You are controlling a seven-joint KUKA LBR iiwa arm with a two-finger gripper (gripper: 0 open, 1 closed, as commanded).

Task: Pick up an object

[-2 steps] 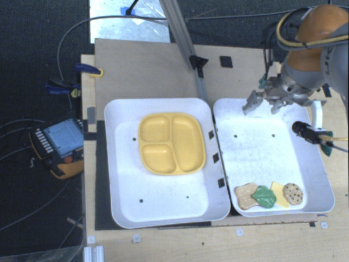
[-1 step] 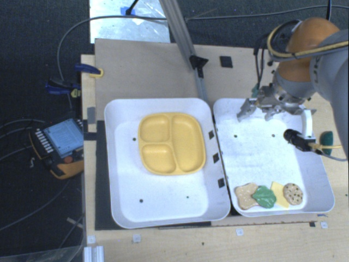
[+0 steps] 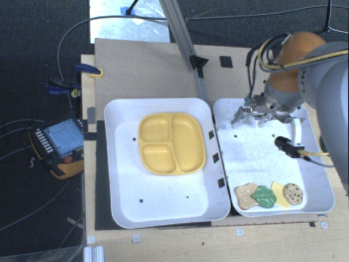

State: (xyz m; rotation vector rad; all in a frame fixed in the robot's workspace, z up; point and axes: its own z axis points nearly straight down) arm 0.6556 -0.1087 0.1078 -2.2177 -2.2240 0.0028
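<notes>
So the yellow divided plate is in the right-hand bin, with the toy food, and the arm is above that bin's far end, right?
Not quite. The yellow divided plate lies in the left bin, as the camera view shows. The toy food does lie in the right bin, and the arm's end effector is above that bin's far end.

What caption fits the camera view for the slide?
KUKA arm's tool hovers over the right bin, far from toy food at its front; yellow divided plate in left bin.

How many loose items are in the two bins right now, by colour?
Yellow: 2, the divided tray in the left bin and a flat yellow piece in the right bin
Tan: 2, the toast-shaped piece and the round cookie
Green: 1, the leafy piece
Total: 5
</notes>
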